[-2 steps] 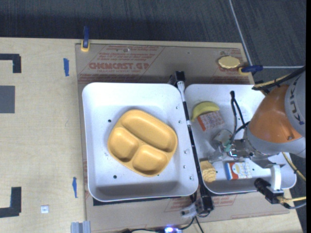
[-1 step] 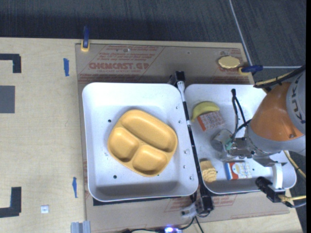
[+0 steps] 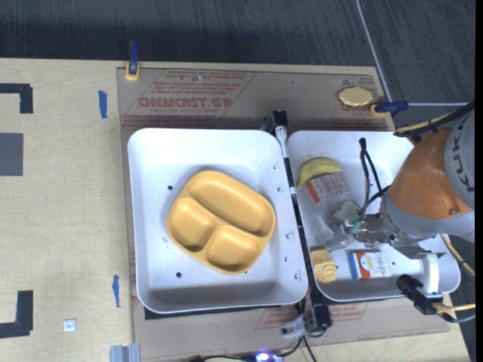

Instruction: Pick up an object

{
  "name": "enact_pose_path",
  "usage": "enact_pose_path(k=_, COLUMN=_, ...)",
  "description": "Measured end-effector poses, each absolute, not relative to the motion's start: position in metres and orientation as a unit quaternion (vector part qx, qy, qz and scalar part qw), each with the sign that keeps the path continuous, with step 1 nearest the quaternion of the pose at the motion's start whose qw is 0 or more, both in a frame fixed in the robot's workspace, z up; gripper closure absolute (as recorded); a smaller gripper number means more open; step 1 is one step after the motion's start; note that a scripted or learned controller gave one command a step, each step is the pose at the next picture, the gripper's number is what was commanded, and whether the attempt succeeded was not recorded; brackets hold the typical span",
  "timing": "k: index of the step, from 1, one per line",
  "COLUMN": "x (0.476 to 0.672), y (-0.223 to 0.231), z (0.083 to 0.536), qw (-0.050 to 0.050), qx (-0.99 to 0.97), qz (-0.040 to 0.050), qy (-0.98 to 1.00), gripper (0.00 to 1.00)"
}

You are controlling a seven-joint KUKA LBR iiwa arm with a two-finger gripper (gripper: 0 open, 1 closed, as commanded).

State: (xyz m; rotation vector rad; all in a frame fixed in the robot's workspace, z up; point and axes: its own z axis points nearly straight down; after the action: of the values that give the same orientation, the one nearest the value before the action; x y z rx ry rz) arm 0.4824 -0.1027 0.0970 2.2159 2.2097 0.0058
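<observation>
End effector (image 3: 349, 227) low in the right shallow white bin (image 3: 400, 148), among small items; open or closed impossible to tell. Just left, a clear jar with a red-and-white label (image 3: 329, 189) touching a yellow banana-shaped piece (image 3: 317, 169). Below, a white carton with orange print (image 3: 371, 264), beside a tan ridged biscuit-like piece (image 3: 323, 265). In the left white bin (image 3: 151, 157), a yellow three-compartment plastic tray (image 3: 219, 220).
</observation>
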Motion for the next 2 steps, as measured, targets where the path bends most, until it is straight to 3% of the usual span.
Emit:
enact_pose_path(k=1, x=0.4837, y=-0.1028, z=0.1071, qw=0.008, qx=0.708, qz=0.0028, qy=0.706, gripper=1.0)
enact_pose_path(k=2, x=0.4837, y=-0.1028, z=0.107, qw=0.008, qx=0.708, qz=0.0027, qy=0.706, gripper=0.0)
